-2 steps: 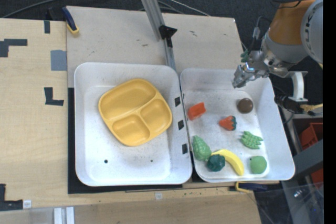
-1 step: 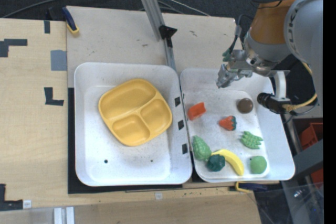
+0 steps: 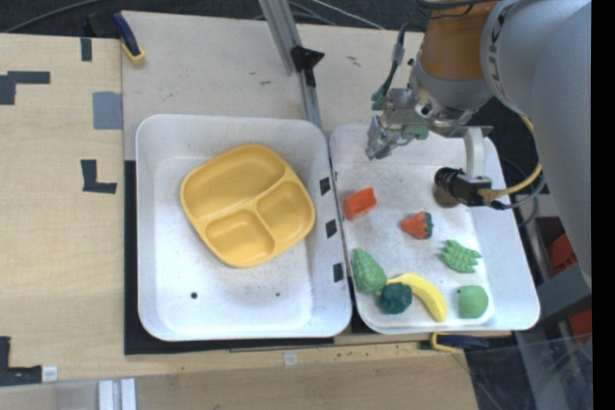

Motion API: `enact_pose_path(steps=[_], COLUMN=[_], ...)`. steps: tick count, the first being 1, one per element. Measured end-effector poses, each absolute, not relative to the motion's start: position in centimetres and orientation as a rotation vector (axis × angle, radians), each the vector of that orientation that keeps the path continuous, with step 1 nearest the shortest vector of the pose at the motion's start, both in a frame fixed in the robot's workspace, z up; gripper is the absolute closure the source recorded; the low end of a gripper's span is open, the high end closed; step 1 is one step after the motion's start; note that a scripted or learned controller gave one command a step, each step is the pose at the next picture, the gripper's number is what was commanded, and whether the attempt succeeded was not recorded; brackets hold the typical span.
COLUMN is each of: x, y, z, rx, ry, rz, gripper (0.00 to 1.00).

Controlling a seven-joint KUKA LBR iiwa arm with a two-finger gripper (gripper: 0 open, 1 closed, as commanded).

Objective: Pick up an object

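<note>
The end effector [image 3: 382, 146] hangs over the far left corner of the right bin [image 3: 500, 302], pointing down and a little toward the left. Its tips are small and blurred against the white floor, so whether it is released or clenched cannot be told; nothing shows between them.

The nearest toy is an orange block [image 3: 360, 202], which lies on the bin floor just nearer the camera than the end effector and slightly to its left, apart from it. A red strawberry [image 3: 417, 225] lies farther toward the middle of the bin, to the right of the block. A light green ridged piece [image 3: 460, 255] sits near the right wall. Along the near side lie a green leafy piece [image 3: 367, 269], a dark green broccoli [image 3: 395, 298], a yellow banana [image 3: 424, 293] touching the broccoli, and a green apple [image 3: 472, 301] just beside the banana's end.

The left bin [image 3: 159, 235] holds a yellow divided tray [image 3: 247, 204], lying tilted across its middle. Both bins rest on the bench [image 3: 58, 206]. The grey arm [image 3: 538, 43] with its orange band [image 3: 471, 5] reaches in from the right, above the right bin's far edge.
</note>
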State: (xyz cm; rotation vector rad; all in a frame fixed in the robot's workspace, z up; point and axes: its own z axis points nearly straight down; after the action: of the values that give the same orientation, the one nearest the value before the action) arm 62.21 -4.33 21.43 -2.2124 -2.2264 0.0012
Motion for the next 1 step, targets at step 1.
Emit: enact_pose_path(steps=[1], x=[62.86], y=[1.51], z=[22.71], rx=[-2.211], ry=[-2.229], rz=[-0.003], gripper=[1.00])
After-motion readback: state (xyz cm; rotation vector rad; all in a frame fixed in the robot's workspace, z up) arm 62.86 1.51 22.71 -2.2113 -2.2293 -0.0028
